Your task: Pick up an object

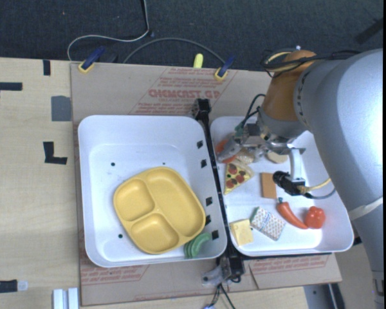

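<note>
My gripper [246,140] reaches down into the upper left part of the right bin [334,237]. It hovers over or touches a small pile there: a red-orange piece [222,148] and a tan piece [246,154]. Just below it lies a toy pizza slice [236,174]. Further down the bin are a brown square [267,185], a red chili [291,215], a red tomato [315,217], a patterned white packet [268,223] and a yellow cheese block [242,232]. The arm's body hides the bin's upper right.
The left bin [96,140] holds a yellow divided plate [157,208] and a green piece [197,244] in its lower right corner. A black divider [211,166] separates the bins. A black cable fitting [288,183] hangs beside the brown square.
</note>
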{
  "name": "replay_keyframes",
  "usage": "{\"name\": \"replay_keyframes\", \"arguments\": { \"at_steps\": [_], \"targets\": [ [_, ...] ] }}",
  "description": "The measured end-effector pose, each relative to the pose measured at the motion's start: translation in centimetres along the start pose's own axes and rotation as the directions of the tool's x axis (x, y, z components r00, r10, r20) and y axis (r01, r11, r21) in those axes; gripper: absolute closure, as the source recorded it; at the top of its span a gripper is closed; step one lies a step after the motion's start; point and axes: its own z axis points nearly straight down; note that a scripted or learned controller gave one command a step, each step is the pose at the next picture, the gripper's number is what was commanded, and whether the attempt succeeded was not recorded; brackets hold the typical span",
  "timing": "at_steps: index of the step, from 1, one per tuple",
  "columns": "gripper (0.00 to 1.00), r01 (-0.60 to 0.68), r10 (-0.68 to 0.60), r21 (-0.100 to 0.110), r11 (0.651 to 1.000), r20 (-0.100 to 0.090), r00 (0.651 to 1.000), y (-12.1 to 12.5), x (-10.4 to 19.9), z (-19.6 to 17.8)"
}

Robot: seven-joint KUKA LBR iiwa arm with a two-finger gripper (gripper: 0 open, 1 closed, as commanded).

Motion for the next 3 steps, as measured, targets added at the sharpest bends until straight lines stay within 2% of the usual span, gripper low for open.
{"name": "replay_keyframes", "arguments": {
  "at_steps": [1, 2, 3],
  "targets": [
    [0.0, 0.001, -0.001, 0.005, 1.0, -0.001, 1.0, 3.4, -2.0, 0.0],
    [0.0, 0.0, 0.0, 0.003, 1.0, 0.004, 1.0, 3.5, -0.4, 0.0],
    [1.0, 0.0, 0.0, -0.014, 1.0, 0.003, 1.0, 4.0, -0.4, -1.9]
  ]
}}
